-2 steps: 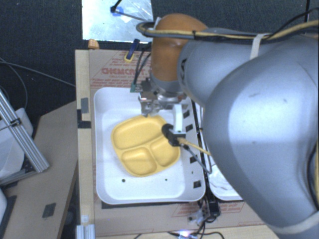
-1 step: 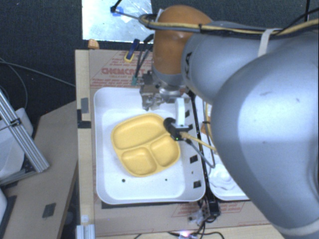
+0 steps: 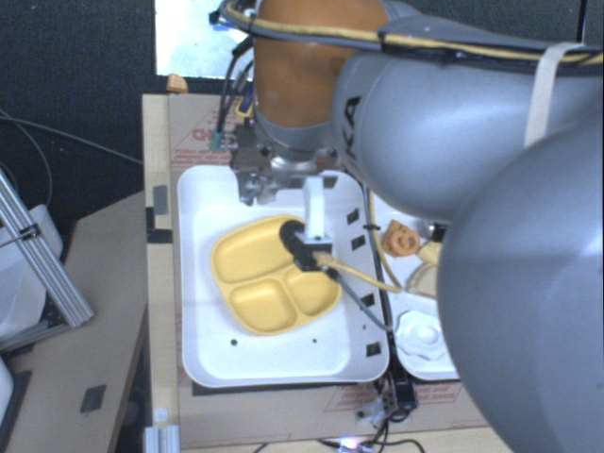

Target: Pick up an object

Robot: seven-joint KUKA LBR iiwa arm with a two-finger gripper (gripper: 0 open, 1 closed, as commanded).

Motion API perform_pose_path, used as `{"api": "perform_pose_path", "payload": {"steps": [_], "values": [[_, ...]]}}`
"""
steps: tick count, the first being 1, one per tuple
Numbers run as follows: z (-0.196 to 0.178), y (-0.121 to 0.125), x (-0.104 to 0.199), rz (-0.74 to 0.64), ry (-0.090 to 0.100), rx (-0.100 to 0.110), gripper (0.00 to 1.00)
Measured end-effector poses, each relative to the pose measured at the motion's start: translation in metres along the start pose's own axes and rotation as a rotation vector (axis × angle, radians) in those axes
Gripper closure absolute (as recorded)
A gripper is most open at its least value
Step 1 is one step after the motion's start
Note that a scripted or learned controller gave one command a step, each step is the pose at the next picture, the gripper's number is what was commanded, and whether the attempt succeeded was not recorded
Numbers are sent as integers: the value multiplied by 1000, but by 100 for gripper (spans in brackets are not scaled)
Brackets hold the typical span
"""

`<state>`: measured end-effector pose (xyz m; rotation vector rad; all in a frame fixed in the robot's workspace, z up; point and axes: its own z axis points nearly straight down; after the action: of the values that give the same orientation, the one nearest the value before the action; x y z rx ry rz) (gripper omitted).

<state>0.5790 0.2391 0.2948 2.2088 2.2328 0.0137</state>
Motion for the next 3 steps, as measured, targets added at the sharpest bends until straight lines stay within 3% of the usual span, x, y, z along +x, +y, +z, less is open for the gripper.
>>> {"api": "perform_pose_path", "payload": {"steps": [1, 2, 3], "values": [[-85, -26, -93, 17, -5, -3, 100], [34, -11, -21, 3, -6, 15, 100], [-43, 15, -19, 5, -3, -2, 100]]}}
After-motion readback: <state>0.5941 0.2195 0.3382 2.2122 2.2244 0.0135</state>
